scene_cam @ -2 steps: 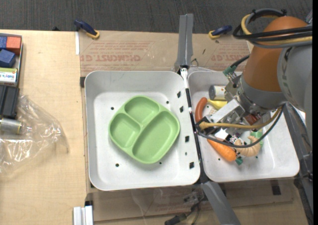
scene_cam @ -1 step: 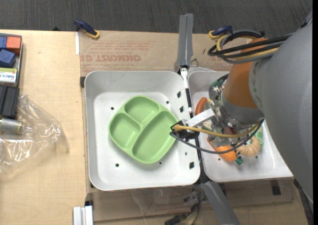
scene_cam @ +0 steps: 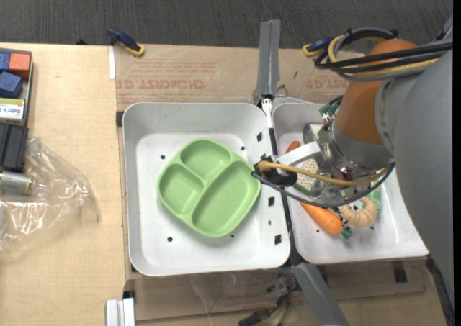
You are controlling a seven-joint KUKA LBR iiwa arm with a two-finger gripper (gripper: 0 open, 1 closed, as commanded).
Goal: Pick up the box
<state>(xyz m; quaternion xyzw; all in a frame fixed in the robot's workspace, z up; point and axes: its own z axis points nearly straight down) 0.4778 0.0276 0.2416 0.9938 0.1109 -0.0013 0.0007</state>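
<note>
Box (scene_cam: 305,152): a white slab in the right bin (scene_cam: 403,247), near its left wall. The part I can see runs at a slant from lower left up to upper right, so its long axis seems to lie along that line. The rest is covered by my wrist, and I cannot tell which end is which.

Just below it lies a ladle (scene_cam: 282,176) with a black bowl. Its tan handle runs to the right beneath me, and the bowl overhangs the seam between the bins.

My gripper (scene_cam: 344,172) sits low over this cluster. Whether it is spread wide, narrowed or closed on anything, I cannot tell.

Nearer the front edge lie a carrot (scene_cam: 324,219) and, beside it, a toy shrimp (scene_cam: 361,211).

In the left bin (scene_cam: 133,173) a green divided plate (scene_cam: 209,188) lies flat.
</note>
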